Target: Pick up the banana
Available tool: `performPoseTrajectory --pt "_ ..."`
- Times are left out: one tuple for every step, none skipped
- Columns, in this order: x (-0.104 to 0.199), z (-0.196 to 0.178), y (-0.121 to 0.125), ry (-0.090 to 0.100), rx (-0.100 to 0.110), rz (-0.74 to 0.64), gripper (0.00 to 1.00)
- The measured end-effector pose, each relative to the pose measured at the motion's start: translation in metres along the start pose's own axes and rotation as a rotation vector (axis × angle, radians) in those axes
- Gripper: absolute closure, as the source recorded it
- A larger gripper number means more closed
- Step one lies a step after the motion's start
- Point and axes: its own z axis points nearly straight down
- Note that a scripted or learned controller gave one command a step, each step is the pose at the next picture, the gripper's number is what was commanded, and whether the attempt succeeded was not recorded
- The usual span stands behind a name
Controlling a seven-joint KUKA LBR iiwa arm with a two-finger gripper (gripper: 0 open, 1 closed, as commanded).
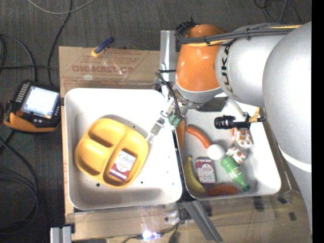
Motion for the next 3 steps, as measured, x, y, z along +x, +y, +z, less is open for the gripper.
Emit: performPoseTrajectory --pt "-0.001 -0.006 0.000 0.001 0.004 0.005 1.00" --pt "-0.001 -0.006 0.000 0.001 0.004 0.005 0.00" --pt "0.044 0.000 0.000 0.002 -0.001 -0.013 0.00"
